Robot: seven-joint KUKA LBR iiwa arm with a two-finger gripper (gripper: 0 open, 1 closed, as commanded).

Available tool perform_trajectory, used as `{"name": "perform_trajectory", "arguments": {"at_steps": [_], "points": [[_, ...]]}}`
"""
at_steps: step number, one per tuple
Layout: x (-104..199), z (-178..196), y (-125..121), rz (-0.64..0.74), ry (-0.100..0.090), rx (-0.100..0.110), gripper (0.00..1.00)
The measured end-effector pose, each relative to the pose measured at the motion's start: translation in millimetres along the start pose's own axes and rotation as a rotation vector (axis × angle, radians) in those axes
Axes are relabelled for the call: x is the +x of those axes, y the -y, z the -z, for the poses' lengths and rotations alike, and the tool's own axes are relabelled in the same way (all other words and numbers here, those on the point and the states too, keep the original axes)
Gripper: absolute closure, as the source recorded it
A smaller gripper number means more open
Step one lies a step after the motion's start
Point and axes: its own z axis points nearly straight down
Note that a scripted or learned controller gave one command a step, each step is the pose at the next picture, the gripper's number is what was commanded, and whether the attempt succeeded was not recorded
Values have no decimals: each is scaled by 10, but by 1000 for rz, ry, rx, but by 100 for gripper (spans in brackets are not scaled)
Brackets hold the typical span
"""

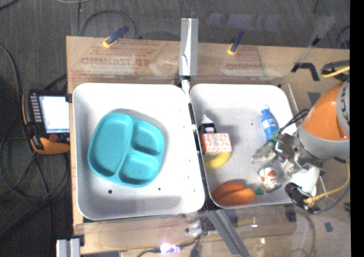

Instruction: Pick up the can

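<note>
The can (pixel 269 177), small with a red and white label, lies in the right bin (pixel 239 99) close to its right wall, near the front. My gripper (pixel 272 151) hangs just behind and above the can, reaching in from the right under the orange wrist band (pixel 329 118). Nothing shows held in it. The arm's grey body covers the bin's right rim beside the can.
In the right bin a blue bottle (pixel 268 123) lies behind the gripper, a red and white carton (pixel 216 143) and a banana (pixel 216 160) sit at the left, and a carrot (pixel 234 193) lies at the front. The left bin (pixel 85 193) holds a teal divided tray (pixel 127 148).
</note>
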Motion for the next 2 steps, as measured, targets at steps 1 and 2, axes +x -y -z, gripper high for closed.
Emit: {"name": "perform_trajectory", "arguments": {"at_steps": [1,2], "points": [[-23,66,-20,0,11,-12,100],[6,65,-13,5,7,-8,0]]}}
